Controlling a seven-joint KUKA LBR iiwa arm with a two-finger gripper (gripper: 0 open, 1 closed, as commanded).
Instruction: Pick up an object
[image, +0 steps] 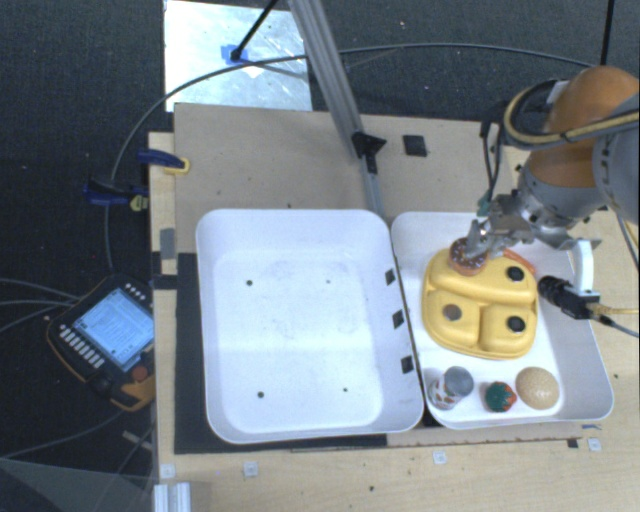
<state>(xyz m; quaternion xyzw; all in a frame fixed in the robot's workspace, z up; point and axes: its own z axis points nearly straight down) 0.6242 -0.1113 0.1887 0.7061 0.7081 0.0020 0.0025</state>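
Over the right bin (590, 385) my end effector (470, 250) sits on the yellow toy (480, 305), at its back edge; whether it's wide or narrow I cannot tell. I should centre on that edge before lifting.

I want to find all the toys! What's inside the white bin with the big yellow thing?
The right bin holds the big yellow toy, plus a grey piece, a green-red ball and a tan egg shape. Anything underneath the yellow toy is covered.
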